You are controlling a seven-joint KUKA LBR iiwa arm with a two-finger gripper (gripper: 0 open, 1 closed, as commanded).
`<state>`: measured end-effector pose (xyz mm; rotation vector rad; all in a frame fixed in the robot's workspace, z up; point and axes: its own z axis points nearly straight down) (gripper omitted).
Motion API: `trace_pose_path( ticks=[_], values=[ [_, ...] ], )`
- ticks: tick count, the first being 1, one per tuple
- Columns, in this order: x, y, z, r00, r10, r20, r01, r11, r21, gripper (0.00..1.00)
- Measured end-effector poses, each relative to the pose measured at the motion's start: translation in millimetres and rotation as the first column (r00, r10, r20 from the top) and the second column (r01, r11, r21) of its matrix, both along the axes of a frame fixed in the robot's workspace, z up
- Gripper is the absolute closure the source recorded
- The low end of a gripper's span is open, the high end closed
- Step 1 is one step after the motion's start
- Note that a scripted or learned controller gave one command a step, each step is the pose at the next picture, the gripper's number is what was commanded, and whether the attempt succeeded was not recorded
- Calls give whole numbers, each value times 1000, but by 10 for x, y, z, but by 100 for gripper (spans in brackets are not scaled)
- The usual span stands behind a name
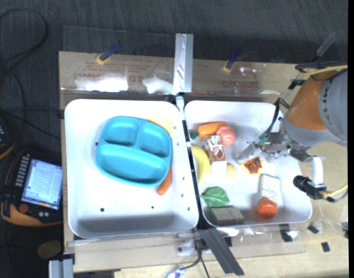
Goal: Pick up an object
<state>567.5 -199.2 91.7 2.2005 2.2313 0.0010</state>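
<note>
Gripper [259, 145] low in right bin [246, 110] — just above red-orange toy [253, 165]

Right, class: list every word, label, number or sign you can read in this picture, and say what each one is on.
None can be read with certainty.
Clear panel behind the bins: faint reddish lettering, too blurred to read.
Handheld screen at the left: rows of text, too small to read.
Small printed carton in the right bin: a picture or label, too blurred to read.
</note>
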Motion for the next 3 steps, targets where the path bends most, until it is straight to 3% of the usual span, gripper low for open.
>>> trace_pose_path(
  ticks=[1, 2, 3],
  values=[
    [-1, 0, -1, 1000, 0, 0, 0, 1000, 0, 0],
    [0, 3, 84, 1000, 1, -2, -1, 1000, 0, 100],
    [-172, 701, 1049, 1000, 25, -8, -25, 1000, 4, 100]
  ],
)
